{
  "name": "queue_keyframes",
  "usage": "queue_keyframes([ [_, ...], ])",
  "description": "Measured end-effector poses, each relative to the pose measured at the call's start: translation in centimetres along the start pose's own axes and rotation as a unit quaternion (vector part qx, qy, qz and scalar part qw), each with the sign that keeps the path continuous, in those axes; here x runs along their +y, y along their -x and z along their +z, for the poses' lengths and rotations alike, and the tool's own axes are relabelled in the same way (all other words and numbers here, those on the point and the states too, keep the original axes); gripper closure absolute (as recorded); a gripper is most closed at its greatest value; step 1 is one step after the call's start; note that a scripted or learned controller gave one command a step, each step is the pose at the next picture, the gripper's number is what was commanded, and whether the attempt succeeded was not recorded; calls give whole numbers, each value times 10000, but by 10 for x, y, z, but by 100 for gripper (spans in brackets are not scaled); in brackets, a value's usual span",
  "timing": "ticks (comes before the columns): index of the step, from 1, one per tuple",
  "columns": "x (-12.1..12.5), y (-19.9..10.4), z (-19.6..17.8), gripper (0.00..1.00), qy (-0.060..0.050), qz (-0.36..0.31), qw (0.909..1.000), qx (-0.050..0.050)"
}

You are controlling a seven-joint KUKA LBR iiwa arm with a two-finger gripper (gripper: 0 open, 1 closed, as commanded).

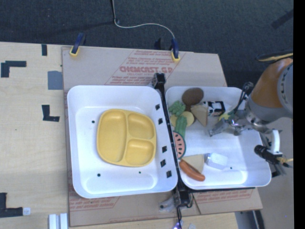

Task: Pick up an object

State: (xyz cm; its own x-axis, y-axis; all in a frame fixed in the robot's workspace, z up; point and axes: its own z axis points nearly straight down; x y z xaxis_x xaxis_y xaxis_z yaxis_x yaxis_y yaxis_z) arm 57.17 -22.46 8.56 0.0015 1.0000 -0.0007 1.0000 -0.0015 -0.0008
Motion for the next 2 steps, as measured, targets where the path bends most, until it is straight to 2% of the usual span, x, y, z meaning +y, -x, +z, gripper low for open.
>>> queue_keyframes([
  [1, 45, 0, 1, 0, -6, -15, 10000, -5],
  [2, 83, 3, 6, 0, -362, -50, 9993, 30],
])
